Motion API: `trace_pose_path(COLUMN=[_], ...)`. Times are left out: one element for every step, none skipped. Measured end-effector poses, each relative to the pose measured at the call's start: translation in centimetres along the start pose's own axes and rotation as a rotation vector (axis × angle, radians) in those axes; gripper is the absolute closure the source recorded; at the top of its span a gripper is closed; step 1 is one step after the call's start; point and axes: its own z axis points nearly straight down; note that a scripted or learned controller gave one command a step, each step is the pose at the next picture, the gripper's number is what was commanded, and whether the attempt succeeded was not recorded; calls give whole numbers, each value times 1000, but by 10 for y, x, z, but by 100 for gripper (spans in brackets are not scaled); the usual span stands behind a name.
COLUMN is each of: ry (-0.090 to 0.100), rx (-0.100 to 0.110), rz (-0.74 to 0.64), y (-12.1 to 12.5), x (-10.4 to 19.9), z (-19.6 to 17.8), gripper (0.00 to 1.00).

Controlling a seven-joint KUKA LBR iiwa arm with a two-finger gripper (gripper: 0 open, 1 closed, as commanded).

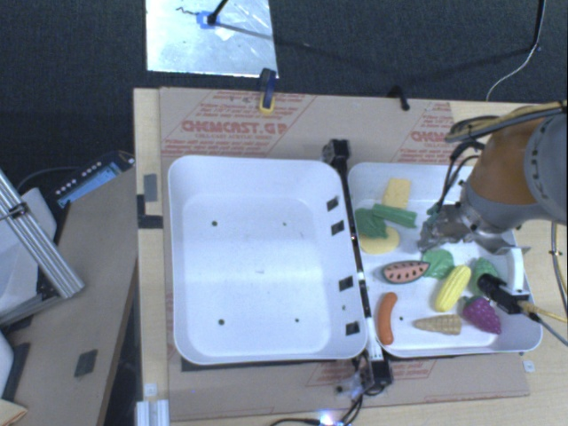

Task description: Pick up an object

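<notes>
The right bin (417, 348) holds several toy foods: a yellow block (398, 191), a green piece (382, 219) lying on a yellow disc (378, 244), a watermelon slice (406, 272), a green leafy piece (438, 263), a corn cob (453, 287), a red sausage (386, 317), a cone (439, 324) and purple grapes (480, 312). My gripper (437, 232) is low in this bin, just above the leafy piece and right of the green piece. The wrist hides what lies under it.
The left bin (191, 264) sits beside the right one, with a black divider (351, 238) between them. A silver sheet (210, 23) lies beyond the bench. Cables hang at the upper right.
</notes>
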Motion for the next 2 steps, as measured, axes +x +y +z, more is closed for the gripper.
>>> trace_pose_path(ry=[3, 3], rx=[8, -11], rz=[2, -12], y=[-69, -11], x=[22, 122], z=[16, -92], gripper=[100, 100])
